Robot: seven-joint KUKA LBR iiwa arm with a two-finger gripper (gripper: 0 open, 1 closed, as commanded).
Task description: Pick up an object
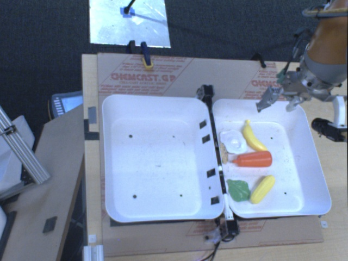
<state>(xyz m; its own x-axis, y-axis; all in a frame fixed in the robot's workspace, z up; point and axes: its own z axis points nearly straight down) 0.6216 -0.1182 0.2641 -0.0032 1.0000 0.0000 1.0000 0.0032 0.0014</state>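
Looking down from the fixed camera, I see the end effector point(279, 98) hanging over the far edge of the right bin point(304, 145), its two grey fingers point(266, 99) spread apart with nothing between them. The arm point(326, 48) comes in from the upper right, its orange band visible above the wrist.

All the candidate objects sit in the right bin, toward its left half. A yellow banana point(253, 137) lies slantwise nearest the end effector, still well below it in the view. Just left of the banana is a small white object point(232, 141) (I can't make out what it is). Below those, an orange carrot point(253, 159) lies crosswise, touching or nearly touching the banana's lower end. Nearer the front edge are a green leafy piece point(238, 190) and, just beside it to the right, a yellow corn-like piece point(262, 189), tilted.

The left bin point(155, 156) sits alongside, joined to the right one by a row of black clips point(209, 140). Both bins rest on a cardboard sheet point(163, 75) on the counter point(60, 162).
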